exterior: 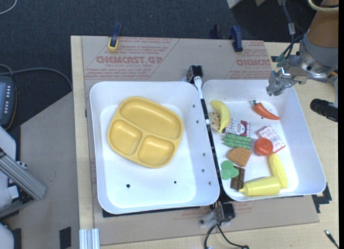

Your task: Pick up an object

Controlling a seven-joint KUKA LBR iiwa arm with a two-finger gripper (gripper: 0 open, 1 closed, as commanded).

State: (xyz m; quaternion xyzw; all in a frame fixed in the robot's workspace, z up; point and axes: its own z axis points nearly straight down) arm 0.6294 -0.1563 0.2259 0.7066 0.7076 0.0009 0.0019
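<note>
The right bin (301, 135) holds several toy foods: a yellow banana (221, 114), a red chili pepper (265, 111), a red tomato (263, 146), a corn cob (278, 169), a yellow bottle (262, 187), a green pickle (237, 141) and a red packet (237, 128). My gripper (276, 87) hangs over the bin's far right corner, above and just beyond the chili pepper. Nothing shows between its tips. The left bin (102, 162) holds a yellow divided plate (144, 131).
A waffle piece (239, 156), a green leaf piece (229, 170), a brown bar (237, 178) and a cookie (214, 119) also lie in the right bin. Blue and yellow clamps (114, 37) hold the back of the board. Cables and gear sit at the far right.
</note>
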